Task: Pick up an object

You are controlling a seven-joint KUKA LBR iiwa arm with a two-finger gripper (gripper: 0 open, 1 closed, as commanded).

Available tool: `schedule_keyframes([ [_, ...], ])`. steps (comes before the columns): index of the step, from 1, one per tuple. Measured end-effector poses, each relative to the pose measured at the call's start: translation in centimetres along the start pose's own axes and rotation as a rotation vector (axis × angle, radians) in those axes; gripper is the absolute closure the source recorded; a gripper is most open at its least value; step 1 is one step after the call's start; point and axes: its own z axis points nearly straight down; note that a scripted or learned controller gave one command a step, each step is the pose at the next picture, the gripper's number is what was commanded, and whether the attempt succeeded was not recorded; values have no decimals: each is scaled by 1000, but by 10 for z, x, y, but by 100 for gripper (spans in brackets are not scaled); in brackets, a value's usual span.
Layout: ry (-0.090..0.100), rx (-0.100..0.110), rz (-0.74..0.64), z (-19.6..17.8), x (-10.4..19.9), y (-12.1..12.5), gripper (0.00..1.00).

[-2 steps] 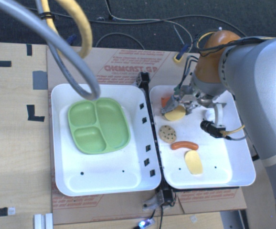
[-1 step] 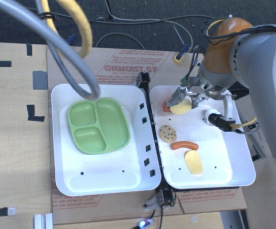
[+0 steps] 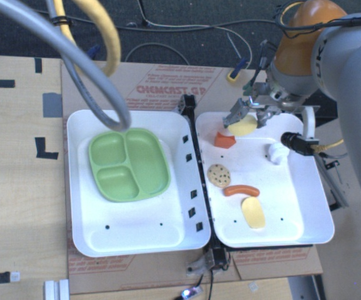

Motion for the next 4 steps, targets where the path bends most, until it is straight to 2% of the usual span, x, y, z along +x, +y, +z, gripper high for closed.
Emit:
schedule_keyframes([
  [1,0,0,0,-51,0,0,100],
  [2,0,4,-1,-49,44,-21,100],
  [3,0,5,-2,-35,94,-53,100],
  [4,0,5,-1,-36,140,-89,100],
])
